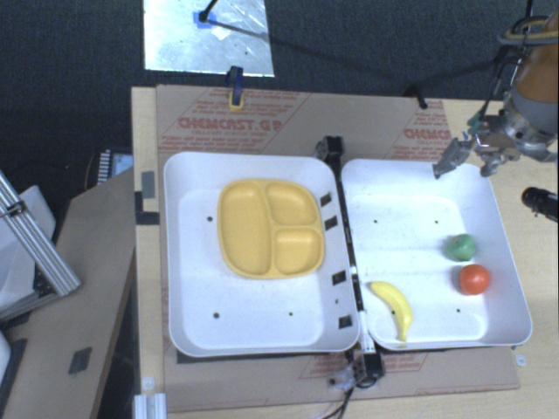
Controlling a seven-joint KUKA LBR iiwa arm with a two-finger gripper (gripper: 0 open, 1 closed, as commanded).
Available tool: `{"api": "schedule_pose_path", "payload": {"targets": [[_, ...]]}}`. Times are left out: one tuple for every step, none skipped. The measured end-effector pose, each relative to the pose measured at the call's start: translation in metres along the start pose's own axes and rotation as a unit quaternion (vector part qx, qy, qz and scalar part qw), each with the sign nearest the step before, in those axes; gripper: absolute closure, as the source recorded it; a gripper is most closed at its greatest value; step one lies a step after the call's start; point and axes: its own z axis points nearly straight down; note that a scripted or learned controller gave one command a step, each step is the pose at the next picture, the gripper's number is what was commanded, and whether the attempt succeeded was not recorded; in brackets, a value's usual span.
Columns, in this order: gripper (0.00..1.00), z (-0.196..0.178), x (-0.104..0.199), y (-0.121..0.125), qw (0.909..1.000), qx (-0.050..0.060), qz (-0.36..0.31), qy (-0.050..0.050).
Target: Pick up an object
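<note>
Claw (466, 159) hangs with fingers spread apart and nothing between them, above the far rim of the right shallow white plastic bin (511, 260), presumably staged for a descent. Nearest candidates, a green round fruit (459, 247) and a red-orange round fruit (473, 278), sit near the bin's right wall. Curved yellow banana (393, 307) lies front-left, long axis diagonal, one tip toward the front rim.
</note>
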Motion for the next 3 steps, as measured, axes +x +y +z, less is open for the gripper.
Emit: {"api": "schedule_pose_path", "payload": {"targets": [[0.00,0.044,-0.003,-0.006,1.0000,0.002,0.001,0.000],[0.00,0.090,0.002,-0.013,1.0000,0.002,0.002,0.001],[0.00,0.132,0.000,-0.016,1.0000,0.002,0.002,0.001]]}}
